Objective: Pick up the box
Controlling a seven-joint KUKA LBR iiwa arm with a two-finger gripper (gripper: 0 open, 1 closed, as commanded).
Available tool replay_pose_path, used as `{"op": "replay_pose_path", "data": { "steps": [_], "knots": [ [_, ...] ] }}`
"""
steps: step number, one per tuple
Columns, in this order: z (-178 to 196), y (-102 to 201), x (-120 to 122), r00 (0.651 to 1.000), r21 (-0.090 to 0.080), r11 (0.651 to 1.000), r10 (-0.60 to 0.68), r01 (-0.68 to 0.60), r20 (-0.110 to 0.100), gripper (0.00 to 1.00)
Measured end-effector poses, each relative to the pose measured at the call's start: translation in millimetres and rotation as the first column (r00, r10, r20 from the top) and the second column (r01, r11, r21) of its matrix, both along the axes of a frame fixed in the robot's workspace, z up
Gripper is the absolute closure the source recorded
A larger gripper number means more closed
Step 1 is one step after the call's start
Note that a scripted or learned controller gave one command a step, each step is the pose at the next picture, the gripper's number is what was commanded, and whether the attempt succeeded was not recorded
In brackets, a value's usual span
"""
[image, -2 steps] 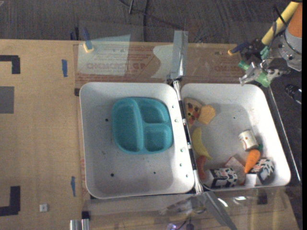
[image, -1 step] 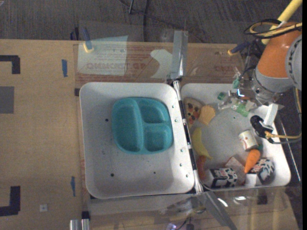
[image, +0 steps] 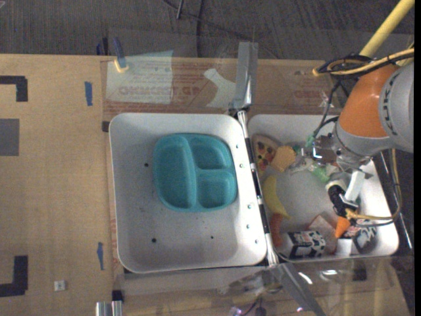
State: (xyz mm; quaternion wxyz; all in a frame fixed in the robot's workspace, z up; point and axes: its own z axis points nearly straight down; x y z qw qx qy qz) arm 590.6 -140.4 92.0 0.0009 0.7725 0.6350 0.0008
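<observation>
The box (image: 306,243) is a small black-and-white carton lying at the front edge of the right bin (image: 388,242). My gripper (image: 312,154) hangs over the back middle of that bin, below the orange band (image: 370,105) of the arm. It is well behind the box and apart from it. The gripper sits close to a small yellow-orange piece (image: 285,157) and a green item (image: 323,172). Nothing can be seen held in it.
The right bin also holds a pizza-slice toy (image: 264,153), a banana (image: 273,196), a carrot (image: 276,229), a brown block (image: 320,222) and small items at the front right (image: 360,237). A teal divided plate (image: 195,171) lies in the left bin (image: 131,229).
</observation>
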Motion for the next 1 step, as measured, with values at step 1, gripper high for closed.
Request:
{"op": "replay_pose_path", "data": {
  "steps": [1],
  "knots": [
    [-0.8,-4.6,-52.5,0.999,-0.003,0.999,0.048,-0.048,0.012,0.00]
  ]
}}
